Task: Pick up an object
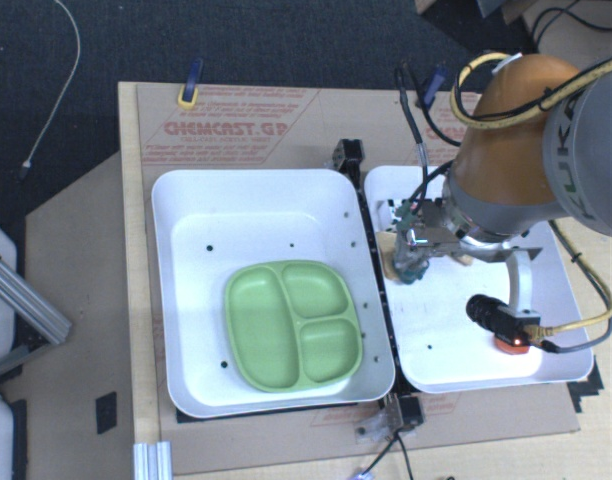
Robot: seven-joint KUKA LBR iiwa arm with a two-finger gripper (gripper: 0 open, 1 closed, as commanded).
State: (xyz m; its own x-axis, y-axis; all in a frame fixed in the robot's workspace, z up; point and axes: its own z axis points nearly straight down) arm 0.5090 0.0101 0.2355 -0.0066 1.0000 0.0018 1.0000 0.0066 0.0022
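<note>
My gripper [412, 258] hangs low over the left part of the right bin [456, 368], close to the wall it shares with the left bin. A small tan thing [393, 260] shows just to the gripper's left, against that wall; the gripper hides most of it, and I cannot tell whether the two touch. A green divided plate [291, 323] lies flat in the left bin [186, 268], toward its front. The arm's orange band and grey wrist cover the back of the right bin.
The two white bins sit side by side on a cardboard sheet [236, 123]. Black clamps [348, 154] hold the bins at the back and the front of their shared wall. A blue and yellow clip [191, 86] lies at the cardboard's far left.
</note>
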